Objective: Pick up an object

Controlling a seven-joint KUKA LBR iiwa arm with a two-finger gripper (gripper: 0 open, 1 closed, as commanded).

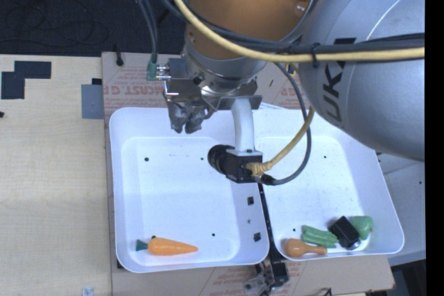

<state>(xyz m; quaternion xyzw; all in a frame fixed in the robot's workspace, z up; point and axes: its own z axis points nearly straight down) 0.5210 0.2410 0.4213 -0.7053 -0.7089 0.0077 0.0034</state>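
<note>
An orange carrot with a green stem lies in the left bin, near its front edge. My gripper hangs over the back edge of that bin, well behind the carrot and apart from it. Its dark fingers are shut close together with nothing between them. In the front right corner of the right bin lie a green bean-like piece, a black block, a second green piece and a small orange pear-shaped piece.
The arm's big orange and grey body fills the top of the view and overhangs the back of both bins. A black cylinder with a yellow cable hangs over the divider between the bins. Cardboard lies under the bins.
</note>
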